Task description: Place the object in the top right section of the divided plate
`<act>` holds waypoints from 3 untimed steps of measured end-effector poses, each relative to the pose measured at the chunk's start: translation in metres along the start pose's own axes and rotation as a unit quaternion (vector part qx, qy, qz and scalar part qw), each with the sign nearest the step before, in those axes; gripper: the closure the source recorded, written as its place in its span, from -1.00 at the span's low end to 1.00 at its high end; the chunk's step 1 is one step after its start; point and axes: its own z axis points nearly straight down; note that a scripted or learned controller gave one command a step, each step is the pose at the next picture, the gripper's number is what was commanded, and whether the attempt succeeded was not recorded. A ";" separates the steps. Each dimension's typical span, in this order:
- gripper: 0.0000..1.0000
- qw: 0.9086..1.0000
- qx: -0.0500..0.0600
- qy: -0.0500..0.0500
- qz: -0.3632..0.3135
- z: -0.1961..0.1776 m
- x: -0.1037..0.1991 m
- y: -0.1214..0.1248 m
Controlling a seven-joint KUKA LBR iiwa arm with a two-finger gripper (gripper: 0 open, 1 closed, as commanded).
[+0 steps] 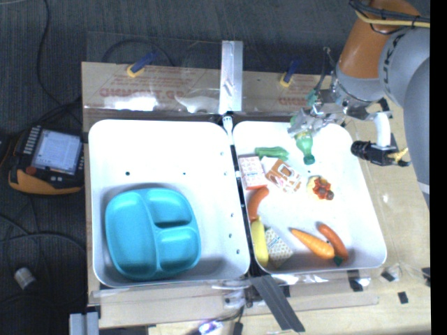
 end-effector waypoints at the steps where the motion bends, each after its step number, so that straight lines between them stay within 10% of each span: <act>1: 1.00 0.999 -0.002 0.002 0.039 0.079 0.031 -0.025; 2: 1.00 0.992 -0.019 -0.001 0.126 0.094 0.040 -0.089; 3: 1.00 0.976 0.002 0.002 0.218 0.011 0.148 -0.124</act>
